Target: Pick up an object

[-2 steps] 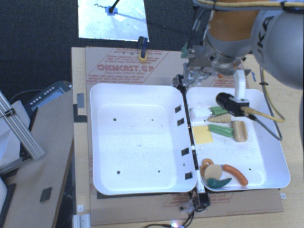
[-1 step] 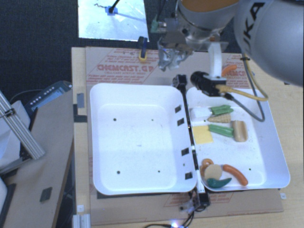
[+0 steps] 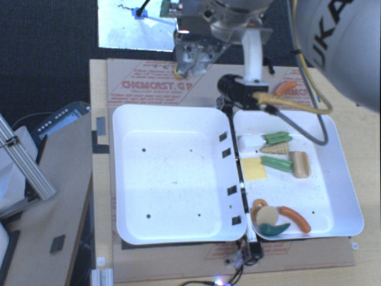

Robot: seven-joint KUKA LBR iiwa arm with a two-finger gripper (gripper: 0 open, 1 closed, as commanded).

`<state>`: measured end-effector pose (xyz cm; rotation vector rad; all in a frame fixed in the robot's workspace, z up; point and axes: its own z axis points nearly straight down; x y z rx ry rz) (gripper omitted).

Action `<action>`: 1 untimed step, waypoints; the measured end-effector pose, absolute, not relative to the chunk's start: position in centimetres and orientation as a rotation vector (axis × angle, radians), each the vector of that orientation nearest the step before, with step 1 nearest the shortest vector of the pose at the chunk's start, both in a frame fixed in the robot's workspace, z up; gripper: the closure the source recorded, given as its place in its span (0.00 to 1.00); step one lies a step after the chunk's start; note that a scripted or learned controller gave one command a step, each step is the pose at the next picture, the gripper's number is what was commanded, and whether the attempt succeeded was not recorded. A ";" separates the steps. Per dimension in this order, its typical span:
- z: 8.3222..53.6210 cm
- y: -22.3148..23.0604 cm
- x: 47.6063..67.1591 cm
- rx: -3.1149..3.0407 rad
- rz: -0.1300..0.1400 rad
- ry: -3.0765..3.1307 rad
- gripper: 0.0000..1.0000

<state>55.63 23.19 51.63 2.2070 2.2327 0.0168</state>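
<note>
Toy food in the right bin, arm up high.

Gripper at 12 o'clock, past the bins; open or closed, cannot tell. Yellow cheese slice, green beans, bread roll, orange sausage around 3 to 5 o'clock.

The left bin has a bare floor from wall to wall, giving open passage down to it. In the right bin, small things crowd the side next to the divider: green pieces and a bread roll toward the far edge, a yellow slice mid-way, and a sausage with a round piece at the near corner. The strip along that bin's right wall lies free. A yellow cable and a grey hose hang over its far edge, below the arm and the tool.
</note>
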 end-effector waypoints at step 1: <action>36.8 23.5 51.0 2.221 -0.023 2.232 1.00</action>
